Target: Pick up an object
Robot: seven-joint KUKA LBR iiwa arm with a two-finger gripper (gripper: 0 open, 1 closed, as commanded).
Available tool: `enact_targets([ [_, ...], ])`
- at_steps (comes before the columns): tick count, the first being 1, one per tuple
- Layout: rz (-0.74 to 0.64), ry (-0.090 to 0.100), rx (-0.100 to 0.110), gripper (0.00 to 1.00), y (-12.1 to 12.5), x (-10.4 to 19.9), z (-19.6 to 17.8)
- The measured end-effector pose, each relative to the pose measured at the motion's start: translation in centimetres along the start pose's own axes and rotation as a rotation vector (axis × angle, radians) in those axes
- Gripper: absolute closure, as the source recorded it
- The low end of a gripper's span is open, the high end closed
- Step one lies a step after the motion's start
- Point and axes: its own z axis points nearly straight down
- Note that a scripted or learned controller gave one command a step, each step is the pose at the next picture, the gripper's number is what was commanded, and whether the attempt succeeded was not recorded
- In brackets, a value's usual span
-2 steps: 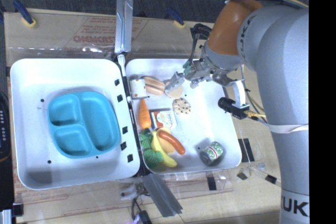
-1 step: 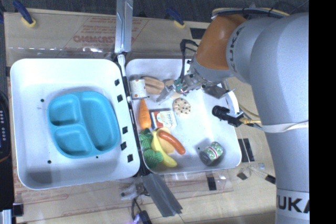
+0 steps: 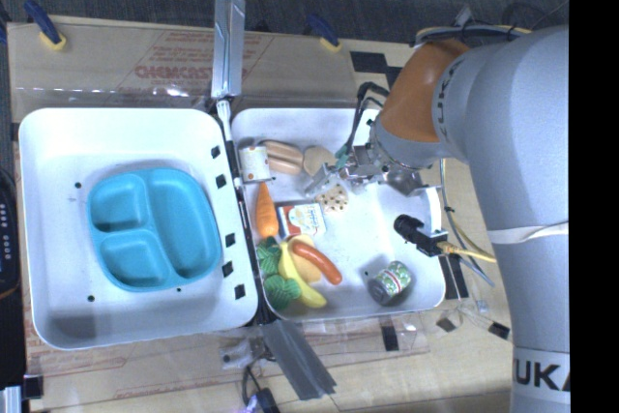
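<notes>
My gripper (image 3: 336, 172) hangs low in the right bin (image 3: 416, 305), near its back middle. It sits just above a tan dotted cracker (image 3: 335, 198) and right beside a beige lump (image 3: 315, 157). A bread roll (image 3: 282, 156) lies to the left of that lump. Further forward are a carrot (image 3: 265, 210), a small printed carton (image 3: 302, 218), a red sausage (image 3: 317, 262) lying over a banana (image 3: 299, 280), green leafy food (image 3: 275, 278) and a green-labelled can (image 3: 390, 281).
The left bin (image 3: 48, 305) holds a blue divided plate (image 3: 153, 227). The grey arm with its orange band (image 3: 416, 97) reaches in over the right bin's back right corner. A small white cup (image 3: 252, 162) stands against the divider wall.
</notes>
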Motion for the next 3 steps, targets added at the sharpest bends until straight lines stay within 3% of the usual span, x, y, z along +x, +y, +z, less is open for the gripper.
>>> enact_targets([
  [1, -0.004, 0.001, 0.0, 1.0, 0.1, 0.1, -1.1],
  [2, 0.113, -0.002, -0.01, 1.0, 3.0, 4.6, -11.0],
  [3, 0.103, -0.001, -0.003, 1.0, 6.1, 4.2, -9.8],
])
